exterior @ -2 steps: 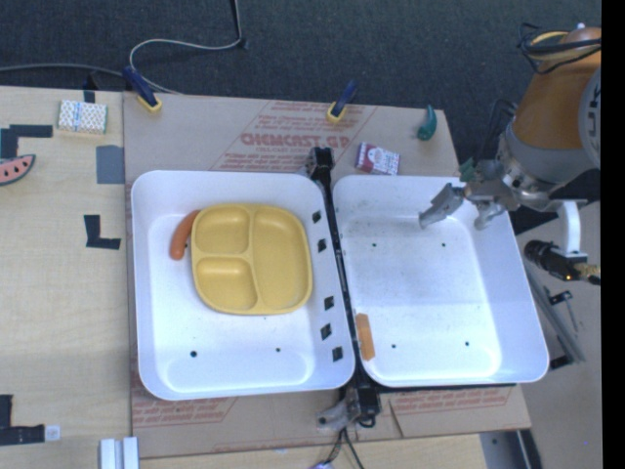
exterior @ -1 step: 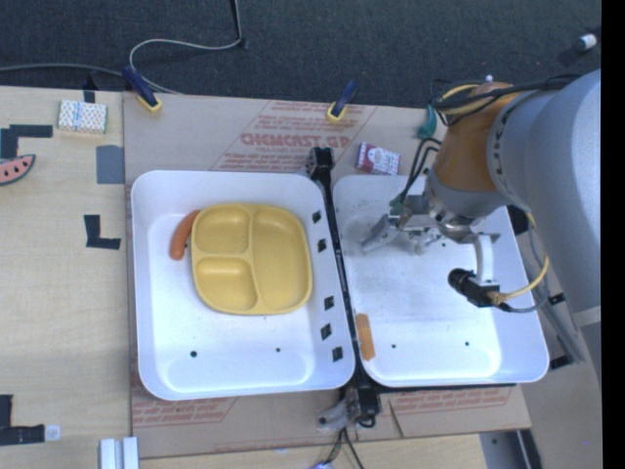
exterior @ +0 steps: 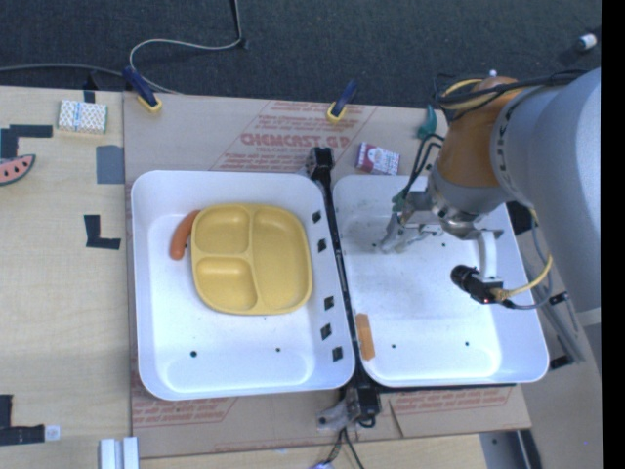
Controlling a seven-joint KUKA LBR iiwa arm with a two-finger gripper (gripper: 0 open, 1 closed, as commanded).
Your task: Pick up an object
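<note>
My gripper (exterior: 394,241) hangs low over the upper left part of the right bin (exterior: 508,360), pointing down and to the left, over bare bin floor. A small orange piece (exterior: 363,335) lies against that bin's left wall, well below the gripper. In the left bin (exterior: 156,360) a yellow divided plate (exterior: 252,258) rests flat, with an orange sausage-shaped object (exterior: 180,235) tucked against its left rim. Nothing shows in the gripper.
The grey arm with its orange band (exterior: 469,145) covers the right bin's upper right. A black cable plug (exterior: 469,281) hangs over the bin's right half. A small red-and-white packet (exterior: 377,158) lies on the cardboard behind the bins.
</note>
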